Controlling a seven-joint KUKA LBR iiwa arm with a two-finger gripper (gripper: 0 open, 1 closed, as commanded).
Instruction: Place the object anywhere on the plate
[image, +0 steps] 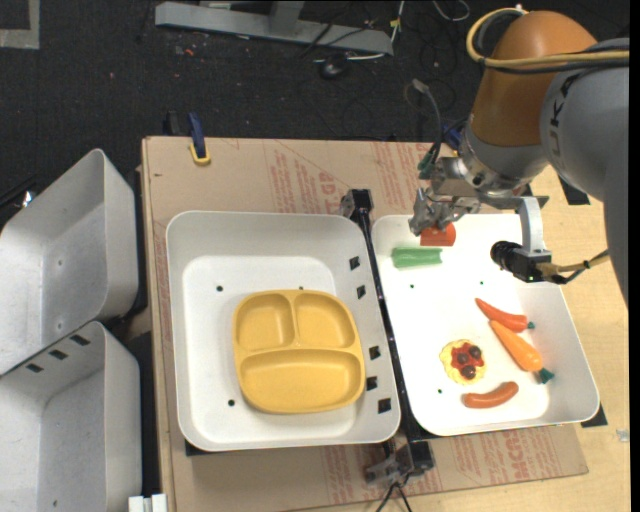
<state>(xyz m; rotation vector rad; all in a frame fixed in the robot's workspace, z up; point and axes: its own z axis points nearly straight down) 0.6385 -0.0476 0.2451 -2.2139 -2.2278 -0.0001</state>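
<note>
A yellow divided plate (298, 350) lies in the middle of the left white bin (200, 250). My gripper (434, 226) hangs over the far left corner of the right bin (430, 320). A small red-orange object (439, 237) sits right at its tip, either touching the gripper or just under it. Just in front of that object a green pod-shaped piece (416, 257) lies on the bin floor.
Further toy foods lie in the right bin: a red chili (502, 316), a carrot (520, 347), a small yellow pizza with red topping (463, 360) and a sausage (490, 396). A black fitting (516, 260) with a cable hangs off the arm. Spare white bins (60, 260) stand at the left.
</note>
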